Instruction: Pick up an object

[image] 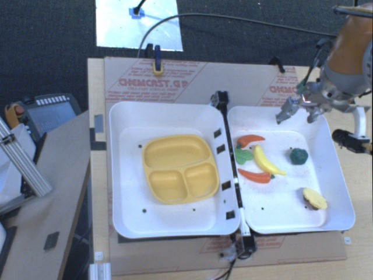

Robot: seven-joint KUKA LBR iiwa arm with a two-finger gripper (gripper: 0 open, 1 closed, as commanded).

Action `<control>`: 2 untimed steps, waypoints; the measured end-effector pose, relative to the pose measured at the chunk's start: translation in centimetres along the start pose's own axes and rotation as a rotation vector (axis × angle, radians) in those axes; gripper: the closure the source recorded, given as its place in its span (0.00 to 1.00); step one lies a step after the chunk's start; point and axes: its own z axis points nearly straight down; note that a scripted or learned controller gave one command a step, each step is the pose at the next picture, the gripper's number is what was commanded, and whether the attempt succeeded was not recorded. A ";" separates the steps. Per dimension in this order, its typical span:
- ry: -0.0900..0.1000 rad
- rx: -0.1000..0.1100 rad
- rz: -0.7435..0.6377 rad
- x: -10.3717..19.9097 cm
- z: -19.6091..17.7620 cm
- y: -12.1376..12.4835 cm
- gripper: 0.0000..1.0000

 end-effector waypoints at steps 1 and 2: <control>-0.002 -0.012 -0.003 0.0 -0.8 0.3 0.00; -0.001 -0.008 0.000 -0.4 5.4 0.2 0.00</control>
